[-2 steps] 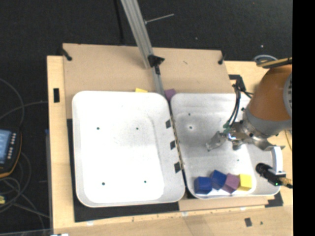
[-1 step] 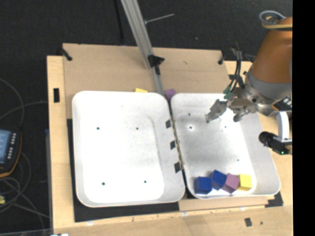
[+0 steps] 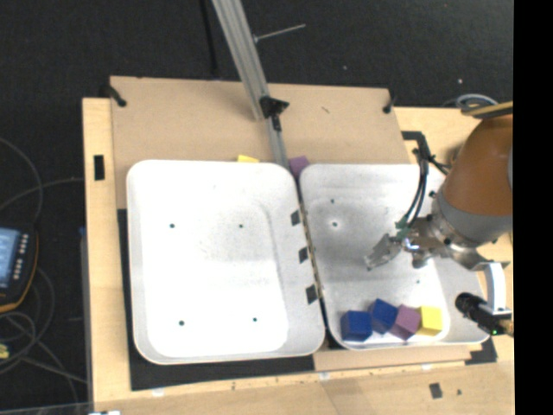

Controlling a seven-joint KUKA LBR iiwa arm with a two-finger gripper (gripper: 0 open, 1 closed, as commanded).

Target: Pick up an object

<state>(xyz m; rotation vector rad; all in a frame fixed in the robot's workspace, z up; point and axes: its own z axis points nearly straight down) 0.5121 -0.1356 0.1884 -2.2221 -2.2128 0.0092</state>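
Note:
Along the near wall of the right bin [image 3: 363, 188] lie several small blocks in a row: a blue block [image 3: 356, 324], a second blue block [image 3: 384, 313], a purple block [image 3: 404, 320] and a yellow block [image 3: 430, 319]. My gripper [image 3: 385, 252] hangs over the middle right of that bin, above and behind the blocks and apart from them. The grey and orange arm [image 3: 479, 180] reaches in from the right. Nothing shows in the gripper.
The left bin [image 3: 207, 258] sits beside the right one, with clips on the shared wall. A yellow block [image 3: 248, 158] and a purple block [image 3: 298, 164] lie outside, behind the bins. A slanted metal rail [image 3: 246, 50] rises at the back.

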